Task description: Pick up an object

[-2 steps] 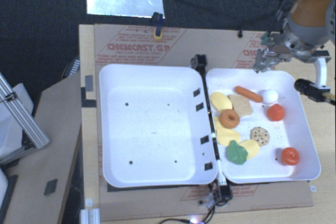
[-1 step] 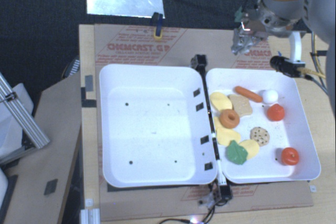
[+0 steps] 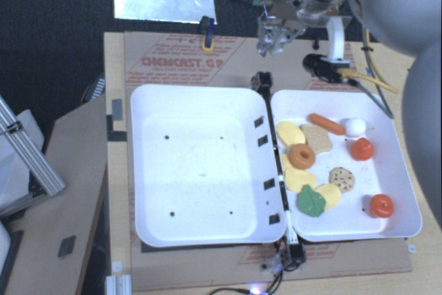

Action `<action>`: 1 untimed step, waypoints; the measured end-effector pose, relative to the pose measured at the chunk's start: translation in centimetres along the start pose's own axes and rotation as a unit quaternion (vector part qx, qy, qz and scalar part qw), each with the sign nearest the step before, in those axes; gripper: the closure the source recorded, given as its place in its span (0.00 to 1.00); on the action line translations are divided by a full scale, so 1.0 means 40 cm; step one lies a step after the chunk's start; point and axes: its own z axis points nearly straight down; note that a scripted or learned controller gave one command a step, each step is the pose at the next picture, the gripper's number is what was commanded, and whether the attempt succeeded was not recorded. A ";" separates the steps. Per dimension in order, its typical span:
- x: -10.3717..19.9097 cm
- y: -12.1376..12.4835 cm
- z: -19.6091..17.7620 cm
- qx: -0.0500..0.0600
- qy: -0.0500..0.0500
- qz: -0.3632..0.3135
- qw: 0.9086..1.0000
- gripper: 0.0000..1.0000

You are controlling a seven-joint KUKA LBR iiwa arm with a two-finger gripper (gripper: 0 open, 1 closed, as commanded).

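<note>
The right bin (image 3: 397, 179) holds several toy foods: an orange carrot (image 3: 326, 124), a white egg (image 3: 355, 126), two red tomatoes (image 3: 361, 148) (image 3: 381, 204), a brown donut ring (image 3: 302, 157), a cookie (image 3: 341, 178), a green broccoli piece (image 3: 311, 202), a tan toast slice (image 3: 319, 139) and yellow pieces (image 3: 291, 132). My gripper (image 3: 275, 38) hangs high above the back edge of the bench, near the gap between the two bins and clear of all the food. Nothing shows between its fingers.
The left bin (image 3: 148, 148) lies beside the right one, joined by a black-clipped divider (image 3: 271, 148). A yellow-and-blue clamp (image 3: 207, 34) stands at the back of the cardboard base. A metal rail (image 3: 27, 155) leans at the far left.
</note>
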 end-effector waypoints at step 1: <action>0.097 0.003 -0.305 -0.004 -0.001 0.004 1.000 1.00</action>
